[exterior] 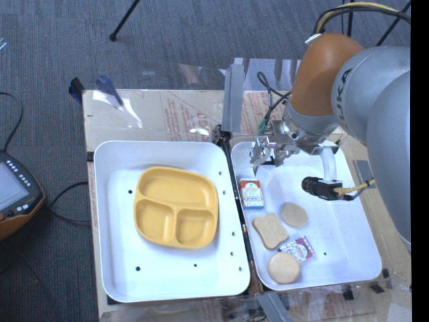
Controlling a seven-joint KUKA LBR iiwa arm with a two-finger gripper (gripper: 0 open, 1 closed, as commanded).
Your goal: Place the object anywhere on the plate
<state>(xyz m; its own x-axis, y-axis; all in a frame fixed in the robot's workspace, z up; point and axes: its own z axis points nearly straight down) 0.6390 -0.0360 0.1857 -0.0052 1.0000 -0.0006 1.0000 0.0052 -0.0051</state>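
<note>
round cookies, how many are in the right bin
2. One round cookie lies mid-bin, right of the toast slice. The other round cookie sits near the front edge, below the red wrapper. The arm covers the bin's back part, so more could be hidden.

Smooth matt yellow plastic plate in glossy white bin

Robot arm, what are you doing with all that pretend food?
The grey robot arm reaches in over the right bin, with its gripper hovering near the bin's far left corner. Below it lie a small red-and-white carton, a toast slice, two round cookies and a small red packet. The yellow divided plate waits in the left bin with no food on it yet.
</note>
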